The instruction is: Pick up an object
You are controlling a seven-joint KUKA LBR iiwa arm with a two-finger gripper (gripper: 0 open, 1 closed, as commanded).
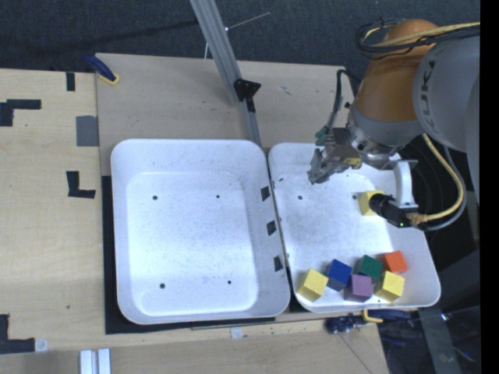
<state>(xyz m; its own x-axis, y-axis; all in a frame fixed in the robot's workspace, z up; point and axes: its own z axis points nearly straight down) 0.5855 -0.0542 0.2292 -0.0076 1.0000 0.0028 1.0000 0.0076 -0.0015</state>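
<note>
While our gripper (318,174) hangs over the upper part of the right bin (312,232), nothing sits between its fingers, and they look drawn close together, tips pointing down at bare floor.

We count six small cubes huddled in the bin's near corner, well apart from the gripper: a yellow cube (313,284) at the left end, a blue cube (339,273) touching it, a purple cube (361,286), a green cube (369,267), an orange cube (395,261) and a second yellow one (392,286) hard by the rim. Another small yellow piece (366,202) lies up near the arm's cable, partly hidden, and we cannot tell its shape.

We judge the cubes light and rigid, probably foam or painted wood, with flat matte faces that should not slip much. Each offers two parallel sides, so we would close across opposite faces, coming straight down. Crowding is the snag: neighbours touch, leaving little room for a finger. The left yellow cube has the most open space around it, so we would try that one.

Both bins are smooth white plastic, shallow with rounded corners and lightly speckled; the left bin (187,232) shows only four dark dots.
</note>
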